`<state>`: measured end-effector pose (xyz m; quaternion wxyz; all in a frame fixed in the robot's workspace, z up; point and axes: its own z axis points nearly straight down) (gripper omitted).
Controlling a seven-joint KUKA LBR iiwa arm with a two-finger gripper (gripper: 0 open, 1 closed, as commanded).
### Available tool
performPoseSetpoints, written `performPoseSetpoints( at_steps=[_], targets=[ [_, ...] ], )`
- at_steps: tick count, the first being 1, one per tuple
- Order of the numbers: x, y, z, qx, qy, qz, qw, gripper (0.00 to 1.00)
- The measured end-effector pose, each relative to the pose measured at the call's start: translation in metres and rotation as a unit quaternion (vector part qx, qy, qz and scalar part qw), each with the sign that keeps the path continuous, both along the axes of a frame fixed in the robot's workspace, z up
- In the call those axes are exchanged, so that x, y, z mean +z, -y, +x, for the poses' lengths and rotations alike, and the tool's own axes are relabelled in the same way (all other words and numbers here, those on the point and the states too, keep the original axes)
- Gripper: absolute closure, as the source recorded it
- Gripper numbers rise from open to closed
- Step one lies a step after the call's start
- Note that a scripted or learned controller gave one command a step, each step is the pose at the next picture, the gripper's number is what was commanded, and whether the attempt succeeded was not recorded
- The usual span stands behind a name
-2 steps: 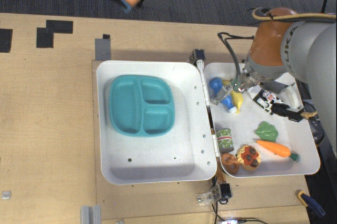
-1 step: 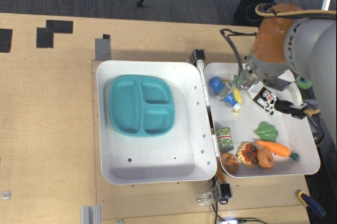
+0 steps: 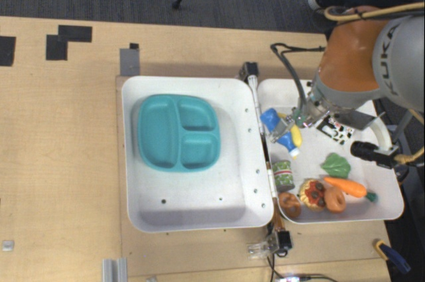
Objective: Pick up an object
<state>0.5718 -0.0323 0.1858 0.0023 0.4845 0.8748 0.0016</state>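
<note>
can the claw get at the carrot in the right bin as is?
Probably yes. The carrot lies on top near the right bin's front, nothing over it; the claw sits further back in the same bin, near the blue object.

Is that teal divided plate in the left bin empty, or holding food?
Empty. The teal plate shows bare compartments; the toy food lies in the right bin.

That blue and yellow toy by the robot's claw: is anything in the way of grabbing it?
Nothing visible blocks it. The gripper sits right beside the blue and yellow toy in the right bin; the small can and carrot lie nearer the camera.
</note>
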Motion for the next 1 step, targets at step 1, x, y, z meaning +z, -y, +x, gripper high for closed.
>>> performPoseSetpoints(
  at_steps=[1],
  targets=[
    [-0.0019,-0.0454,-0.0518,-0.316,-0.003,0.0011,0.9489,1.00]
  ],
)
